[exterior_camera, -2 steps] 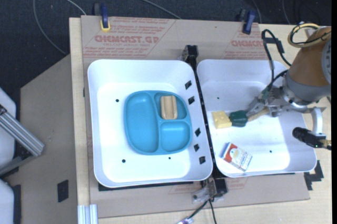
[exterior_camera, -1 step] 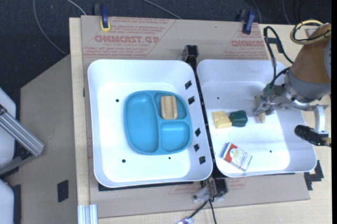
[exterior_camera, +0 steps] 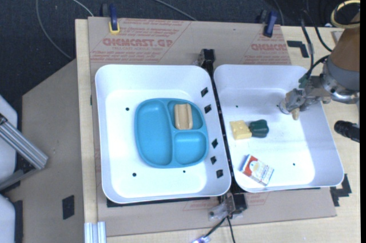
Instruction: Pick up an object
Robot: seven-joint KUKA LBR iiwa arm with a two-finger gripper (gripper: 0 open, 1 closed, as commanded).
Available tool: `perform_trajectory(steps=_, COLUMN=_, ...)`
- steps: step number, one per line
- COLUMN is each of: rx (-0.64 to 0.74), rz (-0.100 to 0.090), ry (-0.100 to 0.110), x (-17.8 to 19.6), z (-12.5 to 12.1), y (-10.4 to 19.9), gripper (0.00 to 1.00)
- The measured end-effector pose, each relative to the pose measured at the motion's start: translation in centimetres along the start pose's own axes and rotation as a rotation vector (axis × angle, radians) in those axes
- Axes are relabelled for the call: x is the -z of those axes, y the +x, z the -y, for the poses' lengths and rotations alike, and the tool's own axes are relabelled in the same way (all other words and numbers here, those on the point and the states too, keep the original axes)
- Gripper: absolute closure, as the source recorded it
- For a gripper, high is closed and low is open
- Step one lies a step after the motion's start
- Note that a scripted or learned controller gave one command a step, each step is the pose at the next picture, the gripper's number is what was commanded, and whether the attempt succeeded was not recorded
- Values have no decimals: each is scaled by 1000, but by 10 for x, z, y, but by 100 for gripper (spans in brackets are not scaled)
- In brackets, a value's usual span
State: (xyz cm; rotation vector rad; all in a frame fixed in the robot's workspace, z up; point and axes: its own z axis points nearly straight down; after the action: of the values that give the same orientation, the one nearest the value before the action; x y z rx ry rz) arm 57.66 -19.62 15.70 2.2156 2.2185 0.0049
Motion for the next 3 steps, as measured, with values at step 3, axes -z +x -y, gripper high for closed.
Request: perform_trajectory(steps=3, rx=4, rz=-6, ry=10, x=93, z=-4, y=52, gripper=100)
